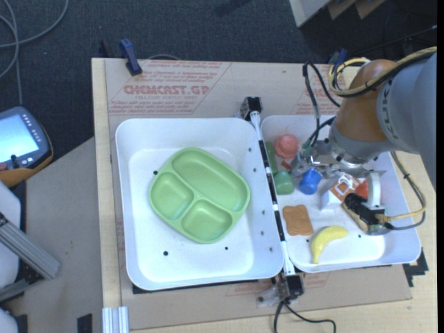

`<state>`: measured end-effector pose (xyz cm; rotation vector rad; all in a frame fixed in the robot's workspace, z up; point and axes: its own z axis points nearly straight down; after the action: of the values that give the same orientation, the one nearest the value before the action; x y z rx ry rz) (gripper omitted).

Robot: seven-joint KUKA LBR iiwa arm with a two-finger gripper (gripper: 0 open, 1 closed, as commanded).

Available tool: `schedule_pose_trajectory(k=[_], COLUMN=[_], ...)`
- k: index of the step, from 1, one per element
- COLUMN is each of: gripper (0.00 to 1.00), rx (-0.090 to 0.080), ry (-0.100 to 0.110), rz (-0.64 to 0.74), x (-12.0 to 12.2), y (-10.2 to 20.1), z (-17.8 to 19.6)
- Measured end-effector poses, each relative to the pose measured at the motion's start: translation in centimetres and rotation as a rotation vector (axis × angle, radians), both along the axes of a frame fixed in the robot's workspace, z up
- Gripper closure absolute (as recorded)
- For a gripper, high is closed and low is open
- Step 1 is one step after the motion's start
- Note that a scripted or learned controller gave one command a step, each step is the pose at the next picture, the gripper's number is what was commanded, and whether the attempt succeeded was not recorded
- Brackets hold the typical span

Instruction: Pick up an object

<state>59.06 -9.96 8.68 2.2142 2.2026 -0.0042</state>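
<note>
In the right bin [399, 252] lie several small things. A pinkish-red piece [286, 145] sits at the back left, a green one [283, 182] in front of it and a blue one [309, 182] next to that. A flat brown toast-like piece [298, 220] and a yellow banana [325, 240] lie nearer the front. My gripper [316, 166] hangs low over the bin's middle, right above the blue piece and close beside the red one. Whether it touches either one is hidden by its body.
The left bin [132, 151] bears a light green divided plate [199, 194]. An orange and white thing [345, 186] lies just right of the gripper. The grey arm with its orange band [361, 116] covers the right bin's back right part.
</note>
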Motion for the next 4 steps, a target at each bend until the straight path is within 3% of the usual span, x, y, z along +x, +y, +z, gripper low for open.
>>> schedule_pose_trajectory(k=[1,2,3,4], gripper=[0.0,0.0,0.0,1.0], rx=[0.007,0.002,0.01,0.013], ry=[0.005,0.002,0.007,0.009], rz=[0.0,0.001,0.003,0.005], x=[-0.9,-0.4,-0.2,-0.2], y=[-0.4,-0.1,0.5,0.8], z=[0.0,0.0,-0.1,0.8])
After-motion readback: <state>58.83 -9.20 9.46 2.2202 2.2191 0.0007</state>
